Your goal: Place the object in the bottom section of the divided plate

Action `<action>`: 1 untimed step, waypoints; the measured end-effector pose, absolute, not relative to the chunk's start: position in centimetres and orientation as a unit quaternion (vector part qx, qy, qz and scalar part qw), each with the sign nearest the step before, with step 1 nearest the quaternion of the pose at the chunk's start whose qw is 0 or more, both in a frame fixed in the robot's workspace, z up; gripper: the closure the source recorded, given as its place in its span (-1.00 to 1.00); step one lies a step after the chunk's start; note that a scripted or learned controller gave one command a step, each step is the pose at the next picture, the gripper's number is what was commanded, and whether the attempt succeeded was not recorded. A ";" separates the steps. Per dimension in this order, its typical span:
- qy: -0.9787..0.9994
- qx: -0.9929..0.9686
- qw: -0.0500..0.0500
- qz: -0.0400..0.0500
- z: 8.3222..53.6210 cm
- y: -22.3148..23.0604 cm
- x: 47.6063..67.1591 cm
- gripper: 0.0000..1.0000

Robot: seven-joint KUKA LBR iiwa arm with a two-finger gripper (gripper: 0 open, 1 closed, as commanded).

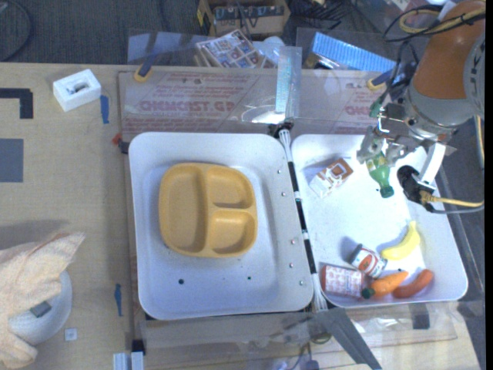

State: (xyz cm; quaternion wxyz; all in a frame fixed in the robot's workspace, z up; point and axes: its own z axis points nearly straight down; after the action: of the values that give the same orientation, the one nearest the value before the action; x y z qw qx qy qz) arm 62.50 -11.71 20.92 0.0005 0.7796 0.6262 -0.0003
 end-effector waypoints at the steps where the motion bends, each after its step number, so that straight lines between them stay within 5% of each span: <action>1: 0.654 0.756 0.001 0.000 22.0 -3.7 66.7 1.00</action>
State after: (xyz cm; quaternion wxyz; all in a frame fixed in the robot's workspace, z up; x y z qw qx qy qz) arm 66.71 -3.65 22.01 0.0006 0.7561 0.6545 0.0004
